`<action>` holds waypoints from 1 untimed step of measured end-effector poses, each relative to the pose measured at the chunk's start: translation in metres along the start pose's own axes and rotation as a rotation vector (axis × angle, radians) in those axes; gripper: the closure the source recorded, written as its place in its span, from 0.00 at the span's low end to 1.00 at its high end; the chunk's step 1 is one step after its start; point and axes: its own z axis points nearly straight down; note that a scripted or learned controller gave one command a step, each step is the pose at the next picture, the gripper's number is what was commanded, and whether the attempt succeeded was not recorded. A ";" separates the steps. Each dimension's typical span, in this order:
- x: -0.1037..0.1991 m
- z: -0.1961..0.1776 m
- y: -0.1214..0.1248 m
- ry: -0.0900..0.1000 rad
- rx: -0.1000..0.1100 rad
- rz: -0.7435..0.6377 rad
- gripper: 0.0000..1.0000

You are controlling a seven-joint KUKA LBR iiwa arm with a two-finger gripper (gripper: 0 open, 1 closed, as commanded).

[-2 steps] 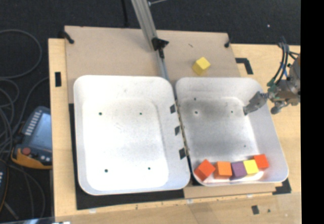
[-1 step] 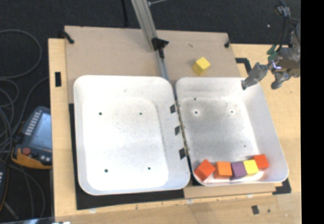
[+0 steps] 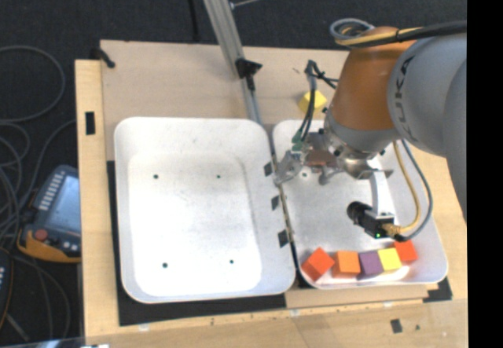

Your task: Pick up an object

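Several coloured blocks lie in a row along the near edge of the right bin: a red-orange block, an orange block, a purple block, a yellow block and a small red block. The arm's orange band hangs over the far part of this bin. The gripper sits below it, above the bin floor and well back from the block row. Its underside is hidden by the wrist.
The left bin lies beside the right one, sharing a ridge with clips. A slanted metal rail runs from the top toward the bins. A yellow item peeks out behind the arm. Cables and a pendant lie off the bench at left.
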 end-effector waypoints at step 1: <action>0.080 0.015 -0.003 0.000 -0.004 -0.002 0.00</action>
